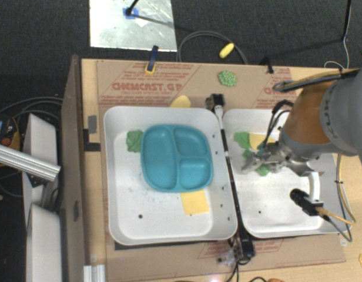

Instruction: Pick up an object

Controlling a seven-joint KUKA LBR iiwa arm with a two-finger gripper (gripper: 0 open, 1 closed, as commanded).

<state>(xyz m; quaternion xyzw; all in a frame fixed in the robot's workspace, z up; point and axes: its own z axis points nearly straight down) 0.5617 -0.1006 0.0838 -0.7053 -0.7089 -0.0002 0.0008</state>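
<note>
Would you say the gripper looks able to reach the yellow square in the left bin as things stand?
Probably yes: the yellow square lies flat and uncovered beside the blue tray, while the gripper works in the right bin.

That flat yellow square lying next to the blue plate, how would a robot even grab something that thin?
Probably by an edge. The yellow square lies flat on the left bin floor, its top edge touching or tucked under the blue divided plate. Its lower and side edges look free, so coming straight down across those seems best.

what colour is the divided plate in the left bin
Teal blue. The divided plate shows plainly in the camera view, lying in the left bin.
</note>
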